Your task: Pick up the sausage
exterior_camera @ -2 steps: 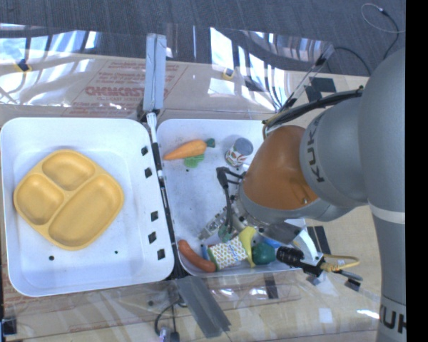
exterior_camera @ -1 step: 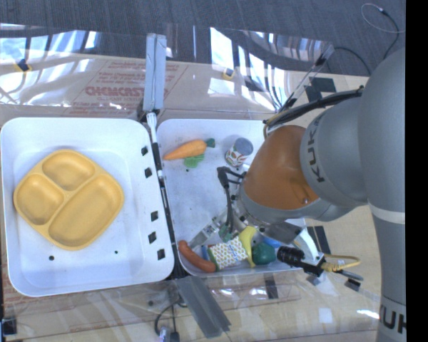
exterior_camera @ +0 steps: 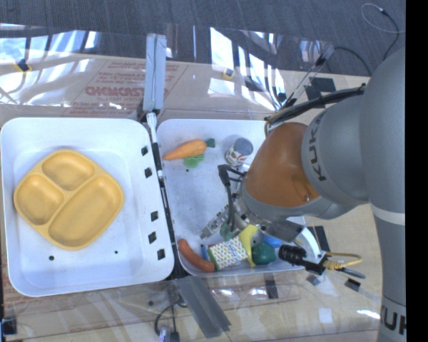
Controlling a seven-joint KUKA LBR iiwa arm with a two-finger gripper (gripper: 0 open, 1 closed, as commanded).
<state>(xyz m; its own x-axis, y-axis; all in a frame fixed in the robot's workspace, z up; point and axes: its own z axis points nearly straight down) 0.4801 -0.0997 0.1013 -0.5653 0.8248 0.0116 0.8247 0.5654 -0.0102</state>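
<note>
1 arm reads "KU"; sausage lies in right bin.

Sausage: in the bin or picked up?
In the bin. The sausage lies flat at the right bin's near-left corner, beside a small carton.

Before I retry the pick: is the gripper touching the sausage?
Apart. In the camera view the gripper hangs above and right of the sausage, with bare bin floor between them.
</note>
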